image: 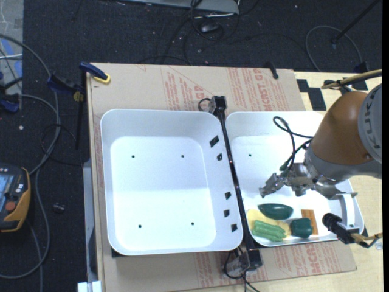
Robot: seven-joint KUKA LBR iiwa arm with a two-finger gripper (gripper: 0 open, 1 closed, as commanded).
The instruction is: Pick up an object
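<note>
The tool [271, 186] hangs over the right white bin [255, 145] — whether it grips anything, I cannot tell. The dark green oval object [275, 211] lies just below it, long axis left–right.

Mounted high above the bench [182, 81], looking down at a slant. Far enough back to take in both white bins: left bin [115, 132] at centre frame, right bin [255, 126] toward the right. Dark floor [61, 29] with cables across the top and left of the frame. Arm [343, 139] entering from the right edge, over the right bin.
</note>
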